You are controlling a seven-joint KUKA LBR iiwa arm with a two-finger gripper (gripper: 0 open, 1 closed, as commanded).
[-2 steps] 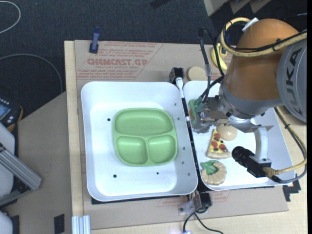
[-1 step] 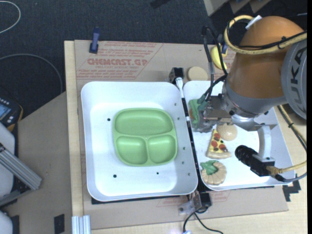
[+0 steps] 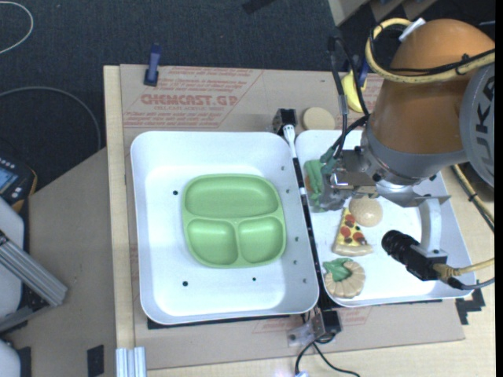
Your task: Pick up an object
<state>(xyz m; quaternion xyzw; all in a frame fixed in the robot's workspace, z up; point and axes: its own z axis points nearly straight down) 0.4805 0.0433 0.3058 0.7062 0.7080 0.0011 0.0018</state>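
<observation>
Nearest the lens, a tan toy (image 3: 346,280) with a green leaf on top lies in the right bin (image 3: 393,287), close to its front rim. Just behind it is a pizza slice (image 3: 351,237), point facing away from the front, and behind that a cream ball (image 3: 366,210), touching or almost touching the slice. A green piece (image 3: 315,181) sits against the bin's left wall, hard by the gripper (image 3: 331,188), which hangs low over that same corner. Whether the claw is spread or closed cannot be told, nor whether it touches the green piece. The arm (image 3: 428,93) comes in from the right, its orange band over the bin's far half. The left bin (image 3: 149,210) holds a green plate (image 3: 233,218) with three compartments, lying flat near the middle. A tan disc (image 3: 318,118) lies on the bench (image 3: 196,100) behind the bins.
</observation>
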